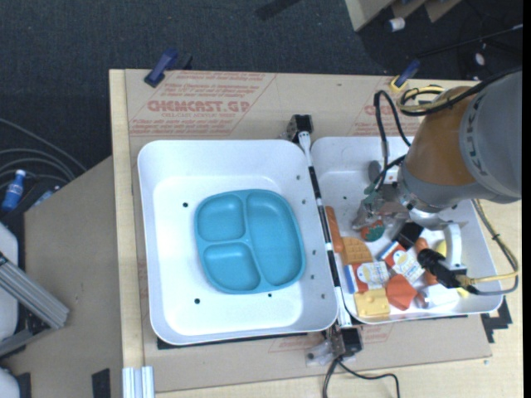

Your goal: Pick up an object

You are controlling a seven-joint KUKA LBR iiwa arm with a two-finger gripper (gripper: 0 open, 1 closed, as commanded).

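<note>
While bent low, arm (pixel 465 152) over right bin (pixel 340 157)

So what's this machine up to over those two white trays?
A grey robot arm with an orange band is reaching down into the right bin, which holds a jumble of small colourful objects. Its tool is low over that pile, apparently trying to pick one up; whether it has anything cannot be told from here. The left bin holds a blue divided plate, untouched.
</note>
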